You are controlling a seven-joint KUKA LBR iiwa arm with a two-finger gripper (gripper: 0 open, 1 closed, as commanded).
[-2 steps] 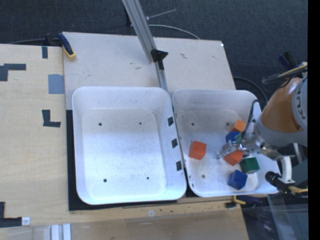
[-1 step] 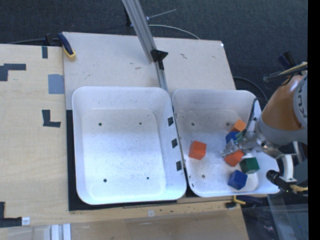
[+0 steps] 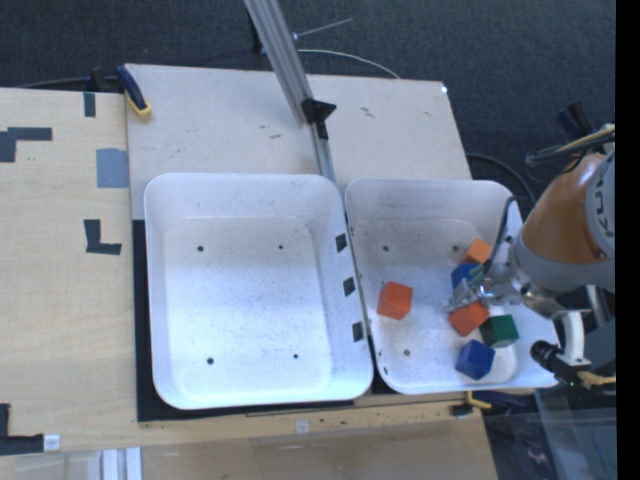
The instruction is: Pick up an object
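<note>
Dark carpet is lying behind and around the worktop [image 3: 250, 108], which is carrying two shallow white bins side by side. A metal rail [image 3: 285, 53] is running at a slant from the top edge down to the place where the two bins are meeting. A clamp with a yellow and blue handle [image 3: 133, 90] is sitting at the upper left corner of the pale board.

In the left bin [image 3: 160, 268] I am seeing no objects, just small dark specks and a few dark dots on its white floor.

The right bin [image 3: 420, 198] is holding several small blocks. One orange block [image 3: 395, 300] is lying alone near the middle of the bin floor, apart from the others. Near the right wall, a group is lying close together: a small orange block [image 3: 479, 251] at the top, a blue block [image 3: 464, 274] just under it, another orange block [image 3: 467, 318] lower, a green block [image 3: 500, 330] beside that one, and a blue block [image 3: 476, 359] near the front corner.

The arm [image 3: 570, 228] is reaching in from the right, with its orange band above the grey wrist. The hand [image 3: 474, 294] is down inside this group, between the upper blue block and the lower orange block, very close to both. How wide the hand is standing, I cannot tell, and I cannot tell whether any block is between its parts.
</note>
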